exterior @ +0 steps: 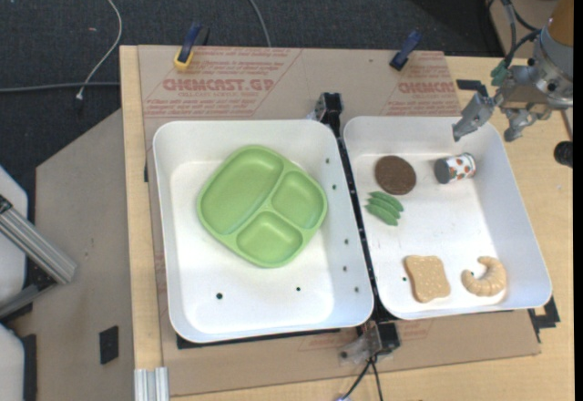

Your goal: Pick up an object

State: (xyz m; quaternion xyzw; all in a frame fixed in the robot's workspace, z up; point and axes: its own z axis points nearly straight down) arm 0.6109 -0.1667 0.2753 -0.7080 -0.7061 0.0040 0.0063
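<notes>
1. Hand (496, 119) hangs over the far right corner of the right bin (533, 249), its two fingers spread apart with nothing between them; it is open and holds nothing.
2. Nearest the camera in that bin lie a slice of toy toast (426, 278) and, just beside it to the right, a curled croissant (485, 278). Both are well apart from the hand.
3. Farther up sit green pea pods (384, 206) and a round brown cookie (395, 175), near the bin's left wall.
4. Farthest back, and closest to the hand, a small can (455, 169) lies tipped on its side. I judge this the likeliest target, since it lies just below the fingers.
5. Its long axis runs roughly left to right across the view, the dark end facing left and the red-and-white body pointing right, tilted slightly upward.
6. To do the grasp well, the fingers should probably close across the can's short width, not along its length, and come down centred on its body so it does not roll away.
7. On the left, a green divided plate (262, 204) rests in the left bin (182, 299) on the tabletop (146, 208), clear of the work.
</notes>
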